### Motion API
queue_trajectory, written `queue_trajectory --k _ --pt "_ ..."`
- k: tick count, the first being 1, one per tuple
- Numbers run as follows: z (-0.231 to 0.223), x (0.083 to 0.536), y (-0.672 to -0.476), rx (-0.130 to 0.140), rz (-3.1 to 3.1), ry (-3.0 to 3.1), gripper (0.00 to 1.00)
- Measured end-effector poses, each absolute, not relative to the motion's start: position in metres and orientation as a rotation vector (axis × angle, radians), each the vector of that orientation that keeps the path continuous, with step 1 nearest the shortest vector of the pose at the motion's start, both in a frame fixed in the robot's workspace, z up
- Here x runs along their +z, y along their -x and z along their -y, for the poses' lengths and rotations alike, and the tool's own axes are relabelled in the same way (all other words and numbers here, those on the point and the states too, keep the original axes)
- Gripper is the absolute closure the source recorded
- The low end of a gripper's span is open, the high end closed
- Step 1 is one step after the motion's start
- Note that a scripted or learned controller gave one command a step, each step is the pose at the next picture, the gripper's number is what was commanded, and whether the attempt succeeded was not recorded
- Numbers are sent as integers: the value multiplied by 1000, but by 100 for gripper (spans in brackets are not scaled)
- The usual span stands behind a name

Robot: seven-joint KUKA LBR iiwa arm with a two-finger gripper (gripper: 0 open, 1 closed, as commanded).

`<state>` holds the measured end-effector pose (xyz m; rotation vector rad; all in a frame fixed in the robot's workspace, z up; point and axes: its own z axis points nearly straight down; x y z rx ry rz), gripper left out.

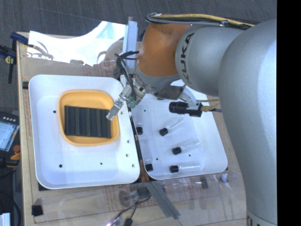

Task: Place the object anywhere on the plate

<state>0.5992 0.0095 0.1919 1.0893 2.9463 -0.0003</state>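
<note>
Nearest the camera, along the front of the right bin (214, 166), lie several clear tubes with black caps (174, 169), scattered apart from one another on the white floor; these look like the stock of objects for the task, and they lie loose rather than gathered. To their left, the left bin (47, 168) carries the yellow plate (70, 100), set toward its back half, with a dark ribbed rectangle (87, 121) lying across the plate's middle. Farther back, the gripper (114, 112) hangs over the plate's right rim, its tip slanting down toward the dark piece, which suggests a delivery or release over the plate. Whether its fingers are spread or closed cannot be told, nor whether a tube sits between them. Behind rises the arm (207, 51), its orange band (157, 48) above the wrist, reaching across the divide between the bins.
</note>
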Motion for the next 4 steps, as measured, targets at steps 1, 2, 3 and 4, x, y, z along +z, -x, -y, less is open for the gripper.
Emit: queue_trajectory --k 1,2,3,4 --pt "-5 206 -605 0 -2948 -1086 0" --pt "-5 206 -605 -1 -2948 -1086 0" --pt "-5 206 -605 -1 -2948 -1086 0" --pt "-5 206 -605 -1 -2948 -1086 0"
